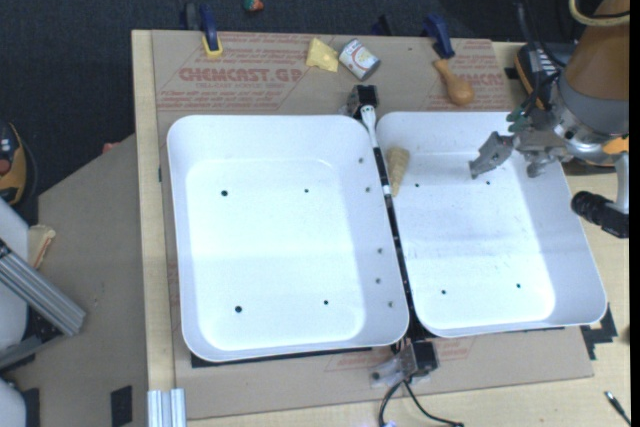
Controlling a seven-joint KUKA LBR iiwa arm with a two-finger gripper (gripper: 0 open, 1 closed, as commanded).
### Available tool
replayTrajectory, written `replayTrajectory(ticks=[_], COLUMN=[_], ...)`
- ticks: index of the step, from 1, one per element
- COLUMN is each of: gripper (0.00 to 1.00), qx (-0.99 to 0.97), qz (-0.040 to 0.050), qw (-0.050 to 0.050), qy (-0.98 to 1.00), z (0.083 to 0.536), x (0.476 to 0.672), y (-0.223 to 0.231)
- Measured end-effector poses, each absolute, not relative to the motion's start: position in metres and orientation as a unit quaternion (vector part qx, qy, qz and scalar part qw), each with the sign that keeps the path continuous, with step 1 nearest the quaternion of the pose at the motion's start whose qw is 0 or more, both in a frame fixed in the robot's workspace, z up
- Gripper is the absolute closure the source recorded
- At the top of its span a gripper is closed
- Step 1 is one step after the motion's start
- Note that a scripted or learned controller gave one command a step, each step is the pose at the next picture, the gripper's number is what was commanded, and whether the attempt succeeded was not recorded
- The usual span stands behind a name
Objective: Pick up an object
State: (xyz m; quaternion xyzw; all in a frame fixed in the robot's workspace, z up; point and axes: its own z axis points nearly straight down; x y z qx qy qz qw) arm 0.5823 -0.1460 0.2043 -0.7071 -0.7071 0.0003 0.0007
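A small tan, cone-shaped object [398,167] lies in the right bin [480,315], close to its left wall near the far corner. My gripper [511,161] hangs over the far right part of that bin, well to the right of the tan object. It is open, its two grey fingers spread apart with only white bin floor between them. The arm's orange band [600,65] rises above the gripper at the right edge.
The left bin [280,335] sits beside the right one. On the cardboard beyond the bins lie a yellow piece [322,55], a small white box [358,59], a black-handled tool [365,101] and a brown wooden object [455,85]. Blue clamps [210,31] hold the board's far edge.
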Motion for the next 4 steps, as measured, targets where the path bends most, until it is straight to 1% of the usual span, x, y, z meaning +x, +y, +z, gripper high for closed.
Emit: replayTrajectory(ticks=[1, 2, 3, 4], gripper=[0.00, 1.00, 1.00, 1.00], qx=[-0.706, -0.707, -0.709, -0.705], qz=[-0.0057, -0.0012, -0.0012, 0.0033], qw=[-0.007, -0.003, -0.005, 0.007], qy=[-0.708, -0.708, -0.705, -0.709], z=[0.441, 0.443, 0.501, 0.302], x=[0.478, 0.481, 0.479, 0.523], y=[-0.121, -0.121, -0.190, -0.126])
